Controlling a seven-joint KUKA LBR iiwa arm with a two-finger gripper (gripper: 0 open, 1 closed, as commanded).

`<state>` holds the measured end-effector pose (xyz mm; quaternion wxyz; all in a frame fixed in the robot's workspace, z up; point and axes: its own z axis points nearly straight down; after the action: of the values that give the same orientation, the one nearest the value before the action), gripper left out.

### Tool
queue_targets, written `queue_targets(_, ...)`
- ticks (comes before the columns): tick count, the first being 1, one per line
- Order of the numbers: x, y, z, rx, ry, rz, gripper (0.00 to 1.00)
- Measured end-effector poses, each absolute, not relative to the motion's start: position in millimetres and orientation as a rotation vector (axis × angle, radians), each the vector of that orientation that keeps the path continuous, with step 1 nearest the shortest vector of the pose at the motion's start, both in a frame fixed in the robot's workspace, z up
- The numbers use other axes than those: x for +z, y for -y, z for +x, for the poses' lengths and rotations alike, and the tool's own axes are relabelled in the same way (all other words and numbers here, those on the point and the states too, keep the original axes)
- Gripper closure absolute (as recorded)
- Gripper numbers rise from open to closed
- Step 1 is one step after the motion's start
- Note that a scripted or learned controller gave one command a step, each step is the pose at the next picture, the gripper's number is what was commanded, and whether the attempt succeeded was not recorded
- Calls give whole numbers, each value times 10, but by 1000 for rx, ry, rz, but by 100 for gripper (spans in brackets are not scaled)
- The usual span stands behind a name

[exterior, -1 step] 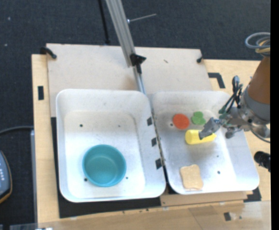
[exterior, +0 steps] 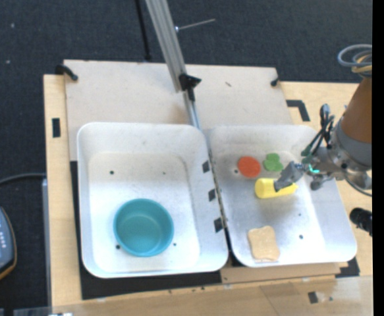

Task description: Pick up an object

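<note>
Nearest the lens, a slanted aluminium post rises from the back of the bench, a pale wooden top set on dark carpet. Taking the right-hand bin as the landmark: the left-hand bin touches its left wall, and a teal bowl sits upright well left of it, in that neighbour's near part. The grey arm with its orange band reaches over the landmark bin's right rim. Inside that bin, a tan bread-like slice lies at the near edge, a yellow block lies near the middle, with a red-orange disc and a green piece just behind it. The gripper sits right against the yellow block's right end; whether its fingers are clamped on it, I cannot tell.
</note>
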<state>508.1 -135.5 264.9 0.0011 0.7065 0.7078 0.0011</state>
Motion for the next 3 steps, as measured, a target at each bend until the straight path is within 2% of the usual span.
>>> queue_targets(1,2225,1372,5112,-4,-2221,2222,0)
queue_targets(3,1337,1299,5054,-4,-2221,2224,0)
